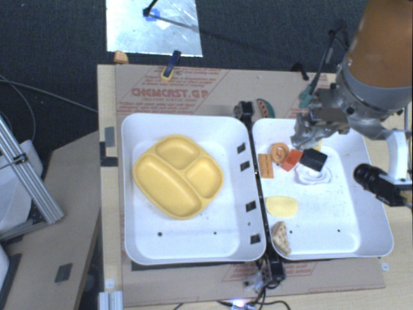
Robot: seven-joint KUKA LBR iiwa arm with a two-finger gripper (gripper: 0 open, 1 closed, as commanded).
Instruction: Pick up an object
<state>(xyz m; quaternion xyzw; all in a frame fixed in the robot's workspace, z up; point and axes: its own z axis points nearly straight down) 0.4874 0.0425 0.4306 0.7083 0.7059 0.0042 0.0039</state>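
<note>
My gripper [302,139] hangs over the upper left part of the right bin [361,237]. Just below its tip lie an orange ring [279,152] and a red block [290,160]. A black block [313,159] rests right of these, partly on a white curled piece [314,177]. An orange strip [265,165] lies by the bin's left wall. Further forward are a flat yellow oval [282,206] and a tan wedge [281,236] at the front left corner. Nothing is seen in the gripper's grasp.
The left bin [148,237] holds a yellow divided plate [178,175]. The divider between the bins [255,173] runs close to the orange strip. The arm's grey body and orange band [381,50] lean in over the right bin's far right corner.
</note>
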